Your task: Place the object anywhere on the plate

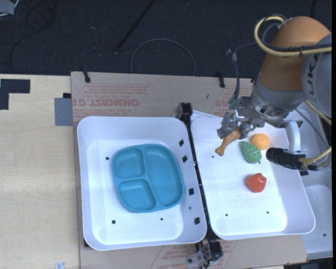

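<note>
the gripper [233, 126], at the upper right of the frame over the right bin [269, 217], is clenched on a tan, bone-shaped drumstick toy [227, 142] hanging slantwise, well apart from the blue divided plate [147, 178] in the left bin [98, 228].

arm [294, 60] cut off at right edge, tan stick-shaped object's [227, 143] upper end hidden under gripper [235, 126]

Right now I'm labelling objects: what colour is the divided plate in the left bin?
Light blue; the plate shows clearly in the camera view.
</note>
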Robot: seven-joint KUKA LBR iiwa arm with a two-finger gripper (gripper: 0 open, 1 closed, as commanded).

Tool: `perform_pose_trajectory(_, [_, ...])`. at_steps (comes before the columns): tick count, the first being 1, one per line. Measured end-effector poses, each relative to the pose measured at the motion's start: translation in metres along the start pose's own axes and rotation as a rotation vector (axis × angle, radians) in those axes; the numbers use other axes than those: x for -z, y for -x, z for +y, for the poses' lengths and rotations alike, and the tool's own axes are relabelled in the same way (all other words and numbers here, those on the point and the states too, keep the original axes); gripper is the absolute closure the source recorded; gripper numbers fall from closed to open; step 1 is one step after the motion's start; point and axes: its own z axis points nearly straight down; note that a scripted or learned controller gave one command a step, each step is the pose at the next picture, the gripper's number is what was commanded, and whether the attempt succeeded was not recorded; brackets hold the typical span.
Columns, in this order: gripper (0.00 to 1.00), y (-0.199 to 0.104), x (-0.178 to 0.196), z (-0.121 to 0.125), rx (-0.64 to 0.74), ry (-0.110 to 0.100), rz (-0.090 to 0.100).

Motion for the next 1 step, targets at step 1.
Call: perform_pose_trajectory(1, [1.00,-0.0564,-0.0110,-0.0039,0.001,0.000,0.000])
